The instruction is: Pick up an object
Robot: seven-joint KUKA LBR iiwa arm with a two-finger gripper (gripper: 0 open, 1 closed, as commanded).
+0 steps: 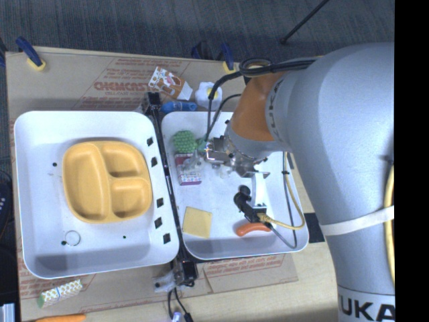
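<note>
My claw [201, 154] sits low in the right bin [221, 247], by the green object [183, 140] and small packet [190, 170]; I cannot tell its opening. I'd centre over one item, clear of the wall, before closing.

One fixed overhead camera looks slantwise down on both bins [27, 180].

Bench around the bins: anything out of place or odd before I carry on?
Yes. Several items lie outside the bins: a small carton and blue object behind the right bin, and a wrapped packet in front of the left bin. Nothing looks spilled.
</note>
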